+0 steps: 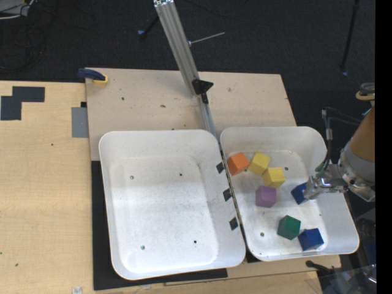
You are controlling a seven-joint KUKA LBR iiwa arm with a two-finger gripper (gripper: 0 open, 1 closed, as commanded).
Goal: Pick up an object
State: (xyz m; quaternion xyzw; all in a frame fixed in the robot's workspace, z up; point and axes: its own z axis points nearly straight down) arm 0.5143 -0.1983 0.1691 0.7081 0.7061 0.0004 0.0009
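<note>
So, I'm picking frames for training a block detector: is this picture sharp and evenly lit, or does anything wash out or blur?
Camera view: lighting is even and soft, the blocks cast only faint shadows; the white bins are bright but their speckles remain visible; the orange block and green block look crisp enough; the gripper looks soft, partly covering a blue block; the background floor is very dark.

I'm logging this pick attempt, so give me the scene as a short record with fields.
right bin: orange block, two yellow blocks, purple block, green block, two blue blocks
left bin: no blocks
gripper: low in right bin, at the upper blue block
</note>
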